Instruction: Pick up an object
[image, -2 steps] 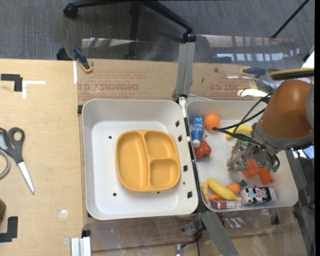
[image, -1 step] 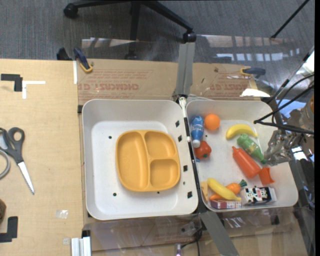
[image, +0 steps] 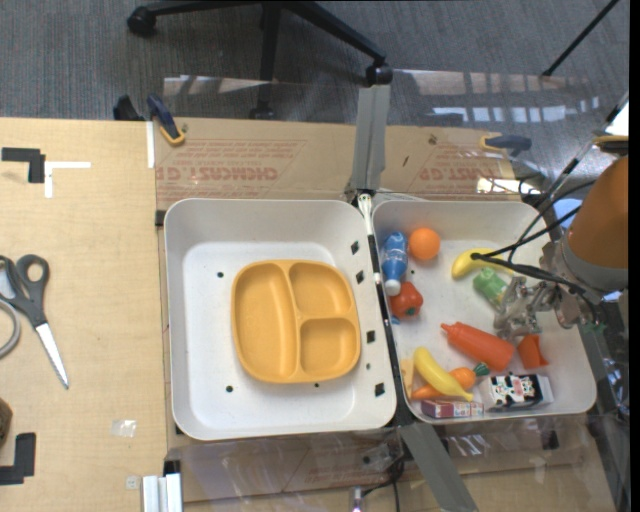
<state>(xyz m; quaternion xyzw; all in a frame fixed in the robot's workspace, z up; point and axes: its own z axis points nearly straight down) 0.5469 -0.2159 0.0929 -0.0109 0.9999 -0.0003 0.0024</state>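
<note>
While the end effector (image: 520, 312) hangs low in the right bin (image: 440, 212), its metal parts blur together and I cannot tell its state. It sits just beside a green toy (image: 489, 286) and above an orange carrot-like piece (image: 478, 345), either a fair target. A good pick, I judge, means centring on one item, dropping straight, and keeping off the banana (image: 470, 262) on the far side. The left bin (image: 200, 330) carries a yellow divided plate (image: 296, 321).

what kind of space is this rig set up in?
Probably a robotics lab or workshop: plywood bench with scissors, office-chair base on grey carpet, and two white bins, one full of toy food.
</note>
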